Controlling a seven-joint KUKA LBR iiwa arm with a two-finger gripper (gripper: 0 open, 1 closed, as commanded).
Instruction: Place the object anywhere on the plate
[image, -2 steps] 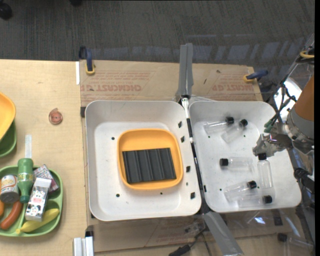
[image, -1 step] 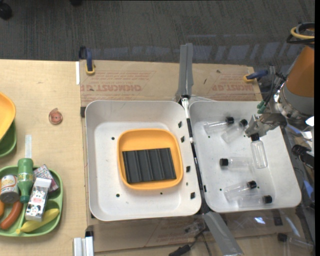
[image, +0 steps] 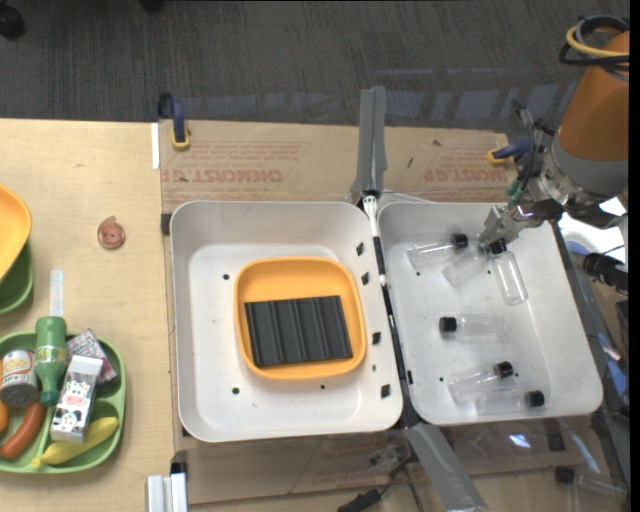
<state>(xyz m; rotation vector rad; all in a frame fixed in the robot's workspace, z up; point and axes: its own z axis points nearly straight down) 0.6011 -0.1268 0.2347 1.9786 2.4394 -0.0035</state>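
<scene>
vial (image: 507, 274) in right bin (image: 570, 330) | claw (image: 497, 238) grip unclear | wooden bench (image: 90, 170), grey carpet (image: 250, 50)

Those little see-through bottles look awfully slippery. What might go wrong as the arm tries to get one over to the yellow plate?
1. The gripper is down among three clear vials lying close together in the right bin; it might nudge them apart or catch two.
2. The vials are round and lying flat, so one may roll or slip away.
3. The plate sits in the left bin, across the raised rims; a loosely held vial might drop on the way.
</scene>
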